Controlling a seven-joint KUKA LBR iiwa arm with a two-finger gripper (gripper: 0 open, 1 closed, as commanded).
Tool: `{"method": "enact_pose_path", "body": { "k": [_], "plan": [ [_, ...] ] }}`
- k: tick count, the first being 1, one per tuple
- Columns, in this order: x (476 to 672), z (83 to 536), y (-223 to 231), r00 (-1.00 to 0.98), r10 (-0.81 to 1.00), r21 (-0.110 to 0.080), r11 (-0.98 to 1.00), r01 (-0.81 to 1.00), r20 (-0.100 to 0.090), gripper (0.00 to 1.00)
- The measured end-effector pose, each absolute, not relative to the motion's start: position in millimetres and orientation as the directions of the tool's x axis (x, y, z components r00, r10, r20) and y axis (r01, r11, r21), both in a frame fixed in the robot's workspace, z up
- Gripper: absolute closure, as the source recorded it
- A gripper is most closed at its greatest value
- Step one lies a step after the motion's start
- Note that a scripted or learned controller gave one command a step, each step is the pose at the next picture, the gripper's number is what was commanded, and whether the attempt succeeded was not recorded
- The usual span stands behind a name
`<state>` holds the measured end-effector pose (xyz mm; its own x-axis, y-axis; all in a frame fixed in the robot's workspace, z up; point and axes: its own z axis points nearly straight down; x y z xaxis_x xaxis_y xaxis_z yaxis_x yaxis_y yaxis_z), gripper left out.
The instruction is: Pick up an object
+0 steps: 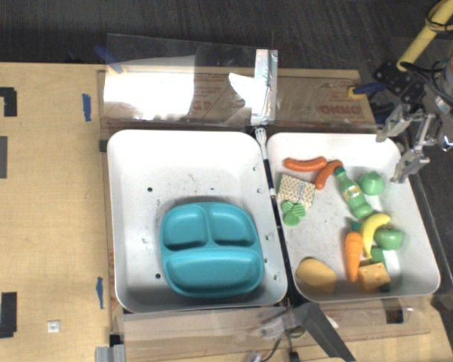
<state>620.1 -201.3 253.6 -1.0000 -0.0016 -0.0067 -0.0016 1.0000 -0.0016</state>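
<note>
White left bin (128, 164) holds 1 teal tray (210, 249); right bin (419, 236) holds toy food; fingers (402, 170) unclear.

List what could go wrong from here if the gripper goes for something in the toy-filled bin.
1. The toys crowd together: the carrot, banana and green bottle touch or nearly touch, so the fingers may catch two things or nudge one aside.
2. The gripper hangs at the right bin's far corner, close to the rim; a straight descent there could strike it.
3. The rounded potato might roll out of a pinch.
</note>
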Motion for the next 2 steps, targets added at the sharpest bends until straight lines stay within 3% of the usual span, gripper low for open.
{"method": "enact_pose_path", "body": {
  "k": [1,2],
  "plan": [
    [596.1,94.0,-218.6,-0.998,-0.059,-0.002,0.998,-0.059,-0.007,0.0],
    [566.8,89.0,-162.8,-1.0,-0.027,0.0,1.0,-0.027,-0.011,0.0]
  ]
}}
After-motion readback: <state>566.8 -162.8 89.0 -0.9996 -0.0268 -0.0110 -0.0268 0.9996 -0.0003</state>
